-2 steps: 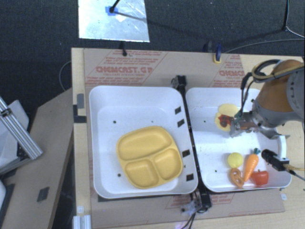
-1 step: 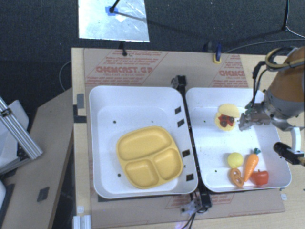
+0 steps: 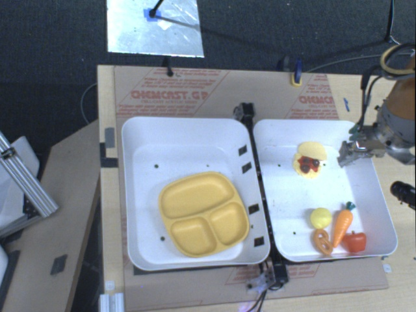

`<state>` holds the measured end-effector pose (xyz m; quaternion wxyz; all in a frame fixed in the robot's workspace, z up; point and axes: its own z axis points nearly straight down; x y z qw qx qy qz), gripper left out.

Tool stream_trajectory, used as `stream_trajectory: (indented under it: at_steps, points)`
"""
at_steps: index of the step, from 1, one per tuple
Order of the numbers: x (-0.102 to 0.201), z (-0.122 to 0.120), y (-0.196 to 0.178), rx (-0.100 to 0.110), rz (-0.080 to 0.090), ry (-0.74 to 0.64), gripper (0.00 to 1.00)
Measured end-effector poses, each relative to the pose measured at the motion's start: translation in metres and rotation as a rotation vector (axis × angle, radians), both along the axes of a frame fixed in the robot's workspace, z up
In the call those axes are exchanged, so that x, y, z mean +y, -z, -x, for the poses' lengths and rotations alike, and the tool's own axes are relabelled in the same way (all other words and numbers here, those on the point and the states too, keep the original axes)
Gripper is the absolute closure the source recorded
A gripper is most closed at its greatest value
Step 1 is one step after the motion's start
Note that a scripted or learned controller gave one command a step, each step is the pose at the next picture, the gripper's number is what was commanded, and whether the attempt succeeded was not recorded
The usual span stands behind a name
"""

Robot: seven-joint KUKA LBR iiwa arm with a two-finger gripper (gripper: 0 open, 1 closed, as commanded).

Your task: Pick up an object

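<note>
Toy burger (image 3: 310, 159) lies in the right bin (image 3: 286, 239), far half; lemon (image 3: 320, 218), carrot (image 3: 341, 226), pretzel (image 3: 322, 242) and tomato (image 3: 354, 241) cluster at the near right corner; gripper (image 3: 351, 151) sits over the bin's right wall, finger state indeterminate; left bin (image 3: 140, 174) holds a yellow divided tray (image 3: 203, 213); bench stands on dark carpet (image 3: 52, 51).

Two white bins sit side by side: the left bin (image 3: 140, 174) and the right bin (image 3: 286, 194). One yellow tray (image 3: 203, 212) with three compartments. Five toy foods: one burger (image 3: 310, 159), one lemon (image 3: 320, 218), one carrot (image 3: 341, 225), one pretzel (image 3: 322, 241), one tomato (image 3: 355, 241).
</note>
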<state>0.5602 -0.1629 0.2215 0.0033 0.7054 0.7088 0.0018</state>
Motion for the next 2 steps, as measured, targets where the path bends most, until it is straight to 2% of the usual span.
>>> stream_trajectory:
  at_steps: [1, 2]
  points:
    - [0.0, -0.002, -0.054, 0.0, 0.0, -0.001, 1.0]
    - [0.052, -0.008, -0.038, 0.005, -0.003, -0.005, 1.0]
